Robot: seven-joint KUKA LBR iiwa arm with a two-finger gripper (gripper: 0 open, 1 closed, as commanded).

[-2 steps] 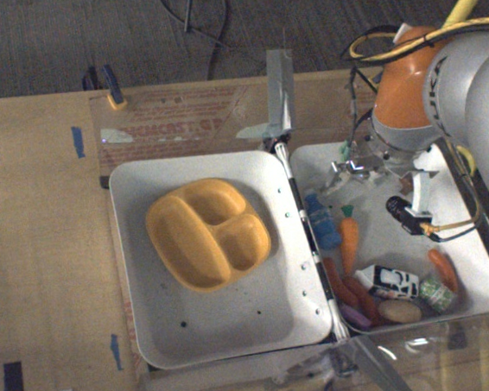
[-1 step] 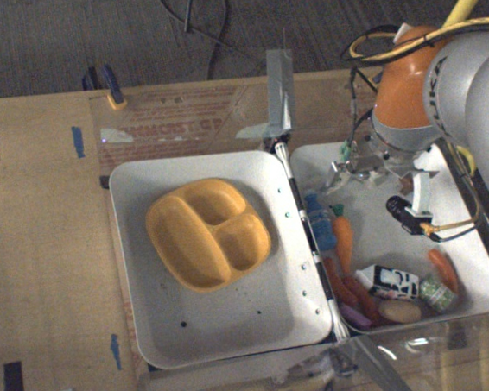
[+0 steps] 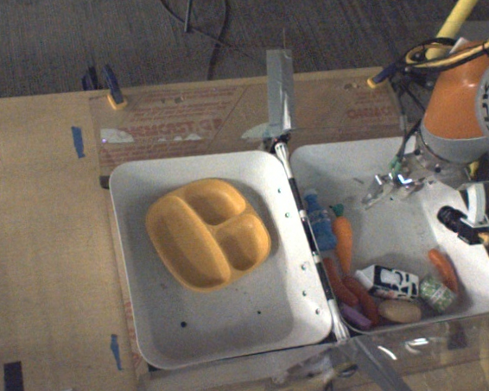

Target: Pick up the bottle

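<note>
Your end effector (image 3: 391, 185) hangs over the right bin (image 3: 371, 155); grip state unreadable, nothing visibly held. The bottle (image 3: 320, 223) lies wedged along the left wall, so expect tight access.

Robot lab, taped bench (image 3: 42, 255), floor cables (image 3: 194, 5)
</note>
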